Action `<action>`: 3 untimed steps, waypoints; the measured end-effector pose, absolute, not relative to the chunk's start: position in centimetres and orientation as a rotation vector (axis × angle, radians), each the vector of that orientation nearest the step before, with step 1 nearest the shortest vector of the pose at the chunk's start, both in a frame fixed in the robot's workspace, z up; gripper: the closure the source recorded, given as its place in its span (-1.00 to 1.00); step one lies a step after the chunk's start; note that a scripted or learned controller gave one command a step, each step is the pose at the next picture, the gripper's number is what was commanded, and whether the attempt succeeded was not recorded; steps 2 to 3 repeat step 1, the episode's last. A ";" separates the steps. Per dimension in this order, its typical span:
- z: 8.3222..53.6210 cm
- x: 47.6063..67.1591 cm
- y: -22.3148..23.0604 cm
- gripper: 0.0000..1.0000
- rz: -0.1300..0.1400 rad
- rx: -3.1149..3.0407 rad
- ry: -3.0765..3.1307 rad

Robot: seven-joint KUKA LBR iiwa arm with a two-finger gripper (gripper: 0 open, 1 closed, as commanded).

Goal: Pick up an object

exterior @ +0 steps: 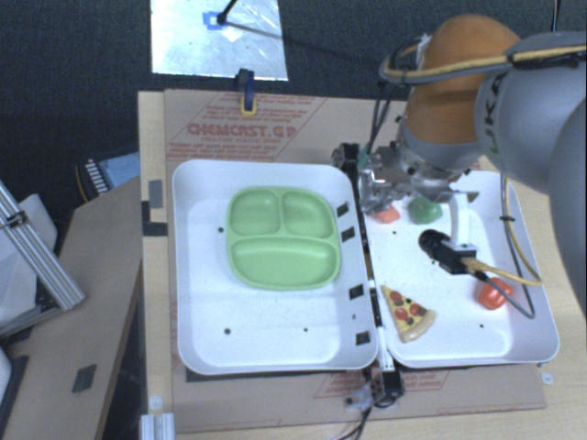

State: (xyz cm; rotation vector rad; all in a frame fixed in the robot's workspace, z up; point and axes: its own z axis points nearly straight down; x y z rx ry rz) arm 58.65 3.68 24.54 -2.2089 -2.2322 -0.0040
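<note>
While the left bin holds a green divided plate, the right bin holds a pizza slice, a red-orange piece, a green lump and an orange piece. The claw hangs beside the last two; spread or closed, I cannot tell. Printed cardboard covers the desk.

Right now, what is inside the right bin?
A pizza slice, a green lump, an orange piece, a red piece; the arm covers the bin's far edge.
</note>
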 end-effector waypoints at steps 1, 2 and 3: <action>23.6 58.2 8.2 1.00 -0.002 -2.211 -2.231; 23.6 58.2 8.2 1.00 -0.002 -2.211 -2.231; 23.6 58.2 8.2 1.00 -0.002 -2.211 -2.231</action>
